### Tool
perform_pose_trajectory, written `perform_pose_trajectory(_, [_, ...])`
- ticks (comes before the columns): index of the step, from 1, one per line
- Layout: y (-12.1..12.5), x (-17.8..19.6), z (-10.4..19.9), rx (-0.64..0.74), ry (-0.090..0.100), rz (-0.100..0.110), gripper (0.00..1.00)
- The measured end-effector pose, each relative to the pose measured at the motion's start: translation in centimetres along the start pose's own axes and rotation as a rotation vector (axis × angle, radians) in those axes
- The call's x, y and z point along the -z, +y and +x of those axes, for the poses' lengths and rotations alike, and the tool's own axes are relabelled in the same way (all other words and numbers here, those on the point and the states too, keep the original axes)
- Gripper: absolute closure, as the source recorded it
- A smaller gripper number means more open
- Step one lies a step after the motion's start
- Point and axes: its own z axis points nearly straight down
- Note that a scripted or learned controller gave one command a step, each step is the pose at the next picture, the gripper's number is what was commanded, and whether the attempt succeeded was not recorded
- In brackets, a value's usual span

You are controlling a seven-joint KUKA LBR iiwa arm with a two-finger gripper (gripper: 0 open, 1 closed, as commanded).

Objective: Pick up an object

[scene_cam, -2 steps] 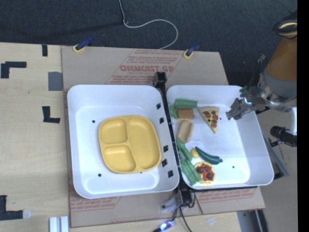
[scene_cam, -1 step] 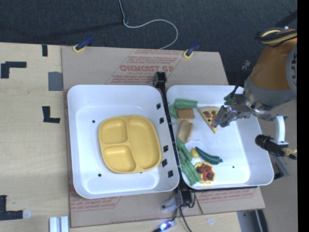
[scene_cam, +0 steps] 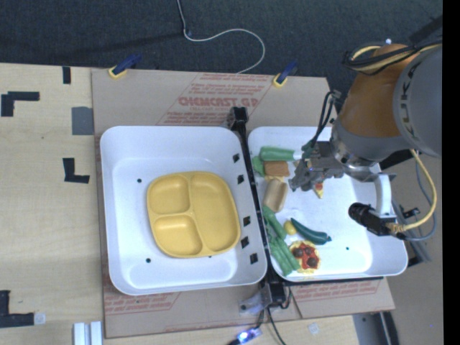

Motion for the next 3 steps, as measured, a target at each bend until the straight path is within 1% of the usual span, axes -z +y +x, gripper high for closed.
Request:
perform_pose_trajectory(1, [-1.9,0.6,4.5,-0.001,0.000,0.000,1.00])
perform_pose_trajectory(2, [-2.3,-0.3,9.7,0.000,-0.001,0.001,1.00])
perform_pose_trajectory(3, [-2.2,-0.3,9.4,-0.005,-0.002,-0.001,1.00])
